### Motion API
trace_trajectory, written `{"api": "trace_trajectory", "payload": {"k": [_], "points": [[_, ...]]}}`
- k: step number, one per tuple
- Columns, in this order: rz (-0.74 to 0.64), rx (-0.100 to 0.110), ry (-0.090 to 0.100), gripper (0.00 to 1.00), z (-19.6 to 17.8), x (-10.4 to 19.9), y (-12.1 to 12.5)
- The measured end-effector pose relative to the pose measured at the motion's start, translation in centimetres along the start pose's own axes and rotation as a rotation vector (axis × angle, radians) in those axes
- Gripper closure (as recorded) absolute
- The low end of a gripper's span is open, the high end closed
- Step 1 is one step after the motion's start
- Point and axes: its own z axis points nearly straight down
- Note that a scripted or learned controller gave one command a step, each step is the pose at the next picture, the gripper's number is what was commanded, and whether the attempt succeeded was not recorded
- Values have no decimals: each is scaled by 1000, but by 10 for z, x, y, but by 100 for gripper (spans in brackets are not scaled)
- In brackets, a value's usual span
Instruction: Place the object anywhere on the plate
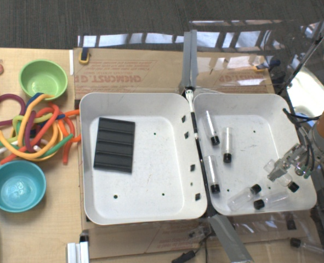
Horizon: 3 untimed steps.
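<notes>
The gripper (279, 167) hung over the right part of the right bin (244, 104), above several clear tubes with black caps. Whether it gripped anything could not be told. One tube (210, 127) lay near the bin's left wall, a second tube (226, 145) just beside it, and a third tube (212, 175) below them. More tubes (248, 198) lay close to the front edge. A black ribbed plate (114, 144) lay flat in the left bin (134, 212). Cardboard (130, 74) behind the bins bore mirrored red print reading "CHEMCYZT".
</notes>
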Motion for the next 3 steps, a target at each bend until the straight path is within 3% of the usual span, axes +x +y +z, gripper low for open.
{"api": "trace_trajectory", "payload": {"k": [1, 2, 3], "points": [[33, -1, -3, 100, -41, -38, 7], [-81, -1, -2, 100, -27, -28, -2], [-284, -2, -6, 100, -59, -75, 47]]}}
